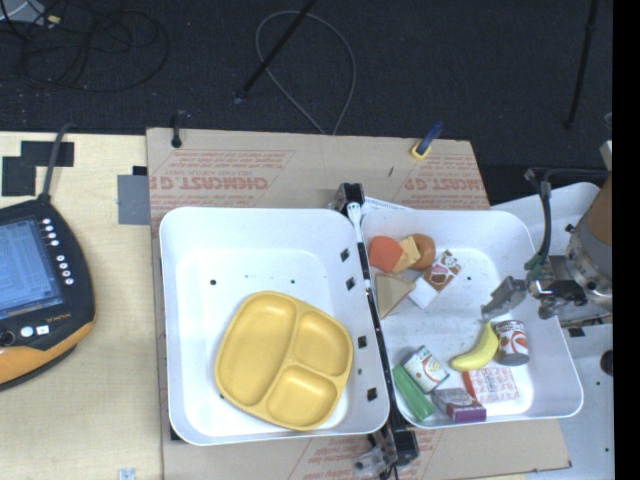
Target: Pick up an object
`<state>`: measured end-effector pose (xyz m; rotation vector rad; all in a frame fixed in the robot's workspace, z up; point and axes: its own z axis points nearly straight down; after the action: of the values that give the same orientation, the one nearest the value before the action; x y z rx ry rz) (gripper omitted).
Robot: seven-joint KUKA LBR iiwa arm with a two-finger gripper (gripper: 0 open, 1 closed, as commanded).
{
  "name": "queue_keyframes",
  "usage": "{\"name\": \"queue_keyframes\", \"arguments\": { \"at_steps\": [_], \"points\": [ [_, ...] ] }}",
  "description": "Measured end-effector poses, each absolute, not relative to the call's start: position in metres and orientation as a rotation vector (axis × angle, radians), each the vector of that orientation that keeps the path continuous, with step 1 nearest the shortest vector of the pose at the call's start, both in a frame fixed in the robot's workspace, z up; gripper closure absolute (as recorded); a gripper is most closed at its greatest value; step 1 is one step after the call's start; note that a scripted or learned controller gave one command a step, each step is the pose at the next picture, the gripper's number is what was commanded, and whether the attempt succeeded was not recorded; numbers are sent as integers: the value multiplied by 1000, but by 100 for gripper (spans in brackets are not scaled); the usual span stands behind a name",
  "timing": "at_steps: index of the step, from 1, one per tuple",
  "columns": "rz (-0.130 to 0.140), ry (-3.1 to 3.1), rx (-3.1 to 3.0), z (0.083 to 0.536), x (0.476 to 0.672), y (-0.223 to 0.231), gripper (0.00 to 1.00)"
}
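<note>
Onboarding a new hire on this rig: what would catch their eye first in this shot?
Probably the big yellow divided plate, lying alone in the left bin. Next, the jumble in the right bin: a banana near the middle, an orange-red ball at the far left corner, and small cartons and cans along the near edge. The arm's hand hangs over the right bin's right side, just above the banana.

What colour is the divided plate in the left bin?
Yellow all over; the divided plate shows plainly in the camera view.
</note>
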<state>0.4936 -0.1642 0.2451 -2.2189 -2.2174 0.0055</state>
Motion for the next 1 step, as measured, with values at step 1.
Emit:
{"name": "queue_keyframes", "arguments": {
  "at_steps": [1],
  "points": [
    [11, -2211, -2214, 156, 515, -196, 0]
  ]
}}
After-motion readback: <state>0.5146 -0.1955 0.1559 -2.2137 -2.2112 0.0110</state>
